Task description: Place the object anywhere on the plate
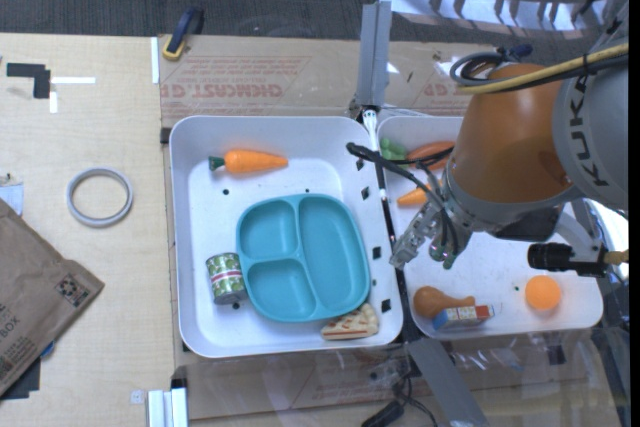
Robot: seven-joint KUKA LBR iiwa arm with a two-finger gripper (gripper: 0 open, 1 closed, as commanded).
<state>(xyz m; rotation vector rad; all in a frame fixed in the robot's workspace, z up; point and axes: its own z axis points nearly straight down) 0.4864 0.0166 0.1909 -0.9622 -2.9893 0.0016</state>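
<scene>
- Pincer [424,243] hangs over the right bin's [500,320] left edge; I cannot tell its state.
- Step, I judge: picking. Chicken drumstick [440,300] lies near the front edge; teal plate [302,257] waits, left bin [190,215].

In the left bin [190,245] the plate [300,255] sits centre, carrot [255,161] behind it (can [226,277] at its left).

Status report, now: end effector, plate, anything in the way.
End effector over the seam between the bins, nothing visibly held. Teal divided plastic plate in left bin bare. Orange toy carrot, green can, pastry piece lie around it.
</scene>
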